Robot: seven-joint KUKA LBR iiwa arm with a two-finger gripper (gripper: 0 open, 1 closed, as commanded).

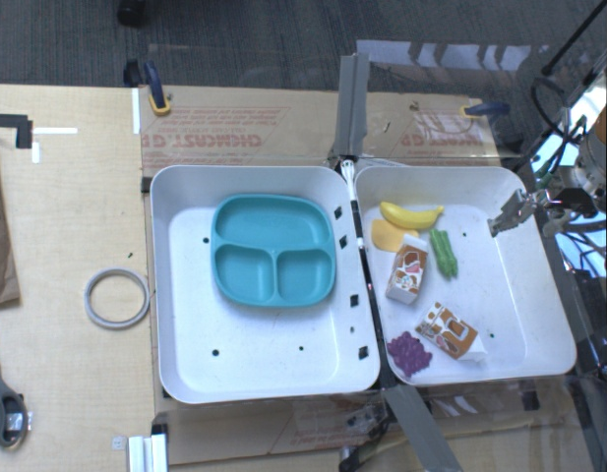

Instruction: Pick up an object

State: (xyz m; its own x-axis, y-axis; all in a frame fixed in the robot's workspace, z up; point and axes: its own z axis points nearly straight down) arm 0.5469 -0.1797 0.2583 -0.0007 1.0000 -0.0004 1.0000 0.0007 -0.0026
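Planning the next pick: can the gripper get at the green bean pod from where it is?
Probably yes. The gripper sits at the right bin's right side, with bare floor between it and the green bean pod.

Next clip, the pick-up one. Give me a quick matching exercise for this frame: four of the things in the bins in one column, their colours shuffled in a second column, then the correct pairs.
Things:
1. divided plate in the left bin
2. banana in the right bin
3. bean pod beside the small carton
4. grape bunch near the right bin's front edge

Colours:
A. purple
B. yellow
C. teal
D. green

Pairs: 1-C, 2-B, 3-D, 4-A.
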